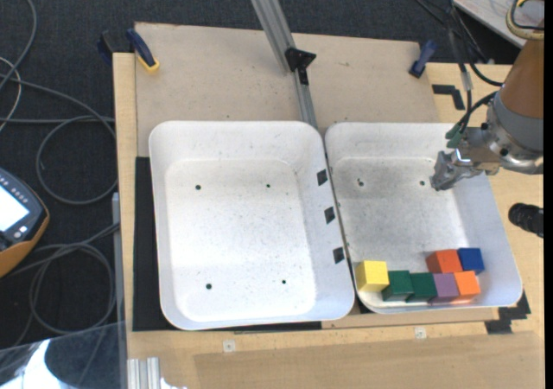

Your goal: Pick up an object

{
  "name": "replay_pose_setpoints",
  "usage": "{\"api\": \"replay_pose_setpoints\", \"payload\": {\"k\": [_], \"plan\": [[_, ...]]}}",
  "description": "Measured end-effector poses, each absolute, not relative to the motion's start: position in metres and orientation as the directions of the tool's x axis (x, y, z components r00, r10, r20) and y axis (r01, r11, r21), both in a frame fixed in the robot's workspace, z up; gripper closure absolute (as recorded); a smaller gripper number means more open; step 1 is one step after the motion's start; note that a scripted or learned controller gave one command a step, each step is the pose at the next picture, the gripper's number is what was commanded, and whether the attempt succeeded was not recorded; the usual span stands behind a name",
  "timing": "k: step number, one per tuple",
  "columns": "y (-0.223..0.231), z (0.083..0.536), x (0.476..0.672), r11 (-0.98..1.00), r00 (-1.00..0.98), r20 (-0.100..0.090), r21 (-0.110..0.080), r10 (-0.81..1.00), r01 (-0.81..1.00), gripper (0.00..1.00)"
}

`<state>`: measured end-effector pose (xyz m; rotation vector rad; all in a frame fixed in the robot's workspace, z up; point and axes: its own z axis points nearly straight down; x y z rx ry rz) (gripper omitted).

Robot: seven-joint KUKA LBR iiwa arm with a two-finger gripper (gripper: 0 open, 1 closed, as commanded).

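Note:
Several small coloured blocks sit in a cluster along the near edge of the right bin [380,132]: a yellow block [373,273], two green blocks [399,283], a purple block [446,286], an orange block [467,283], a red block [445,261] and a blue block [471,258]. My gripper [442,176] hangs over the far right part of that bin, well behind the blocks, with nothing seen between its fingers. The view does not let me judge the finger gap.
The left bin [160,141] lies beside the right one on a wooden board. A slanted metal pole [275,20] rises from between the bins at the back. Blue clamps [143,48] grip the board's far corners. Cables lie on the floor at left.

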<state>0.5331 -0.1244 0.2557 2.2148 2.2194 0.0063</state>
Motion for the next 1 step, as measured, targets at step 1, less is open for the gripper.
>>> {"api": "replay_pose_setpoints", "payload": {"k": [1], "plan": [[-0.0732,0.2437,0.5368,0.006,-0.006,0.003,-0.002,1.000,1.000,1.00]]}}
